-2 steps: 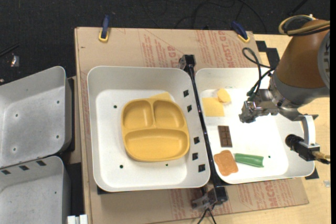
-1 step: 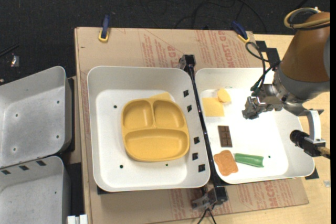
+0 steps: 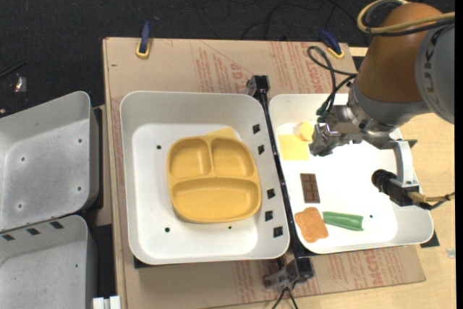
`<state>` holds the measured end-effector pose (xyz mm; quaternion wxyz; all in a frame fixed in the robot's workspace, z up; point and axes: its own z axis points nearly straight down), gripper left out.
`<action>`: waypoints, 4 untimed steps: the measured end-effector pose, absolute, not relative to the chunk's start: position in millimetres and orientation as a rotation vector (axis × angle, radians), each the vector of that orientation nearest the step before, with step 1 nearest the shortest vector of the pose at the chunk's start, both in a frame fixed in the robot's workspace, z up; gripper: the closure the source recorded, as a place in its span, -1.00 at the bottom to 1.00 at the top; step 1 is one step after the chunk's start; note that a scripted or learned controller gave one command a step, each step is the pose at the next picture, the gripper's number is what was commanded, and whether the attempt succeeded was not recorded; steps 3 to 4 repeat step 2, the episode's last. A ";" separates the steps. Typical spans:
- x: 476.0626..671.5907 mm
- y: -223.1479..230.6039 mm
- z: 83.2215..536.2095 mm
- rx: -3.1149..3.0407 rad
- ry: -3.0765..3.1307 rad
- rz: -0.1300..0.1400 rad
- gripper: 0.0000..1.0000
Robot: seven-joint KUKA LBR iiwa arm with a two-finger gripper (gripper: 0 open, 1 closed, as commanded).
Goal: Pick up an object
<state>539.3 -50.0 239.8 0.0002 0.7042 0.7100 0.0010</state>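
Observation:
My gripper [image 3: 323, 142] hangs over the upper left part of the right bin [image 3: 416, 234], just right of a flat yellow square [image 3: 293, 147]. A small yellow lump [image 3: 304, 131] lies right beside its tip. Further down in the same bin lie a brown chocolate bar [image 3: 309, 187], an orange toast-like piece [image 3: 312, 224] and a green pod [image 3: 342, 220]. Nothing visible is lifted.
The left bin [image 3: 145, 242] holds a yellow divided plate [image 3: 214, 179]. A black divider with clips runs between the two bins. Two white lids lie off the bench at the left. The arm's orange and grey body covers the right bin's upper right corner.

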 end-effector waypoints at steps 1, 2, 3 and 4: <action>547.6 -0.7 227.3 2.215 2.229 0.000 1.00; 563.2 54.0 220.0 2.214 2.229 0.002 1.00; 563.2 54.0 220.0 2.214 2.229 0.002 1.00; 563.2 54.0 220.0 2.214 2.229 0.002 1.00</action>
